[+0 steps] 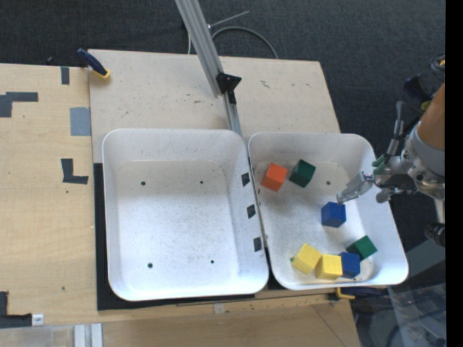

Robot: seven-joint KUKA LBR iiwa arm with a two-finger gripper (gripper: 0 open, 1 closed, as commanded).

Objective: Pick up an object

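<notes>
Several small cubes lie in the right bin (316, 140). An orange cube (274, 176) and a green cube (302, 173) sit near its back left. A blue cube (333, 214) rests alone near the middle right. Along the front edge are two yellow cubes (307, 258) (330, 266), another blue cube (350, 264) and a second green cube (362, 247). My gripper (352, 191) reaches in over the bin's right wall, its tip just above and to the right of the lone blue cube. Nothing is seen held in it.
The left bin (173, 215) stands against the right one, sharing a middle wall. A slanted metal pole (201, 35) rises from the bench behind the bins. A blue and yellow clamp (94, 62) lies at the bench's far left corner.
</notes>
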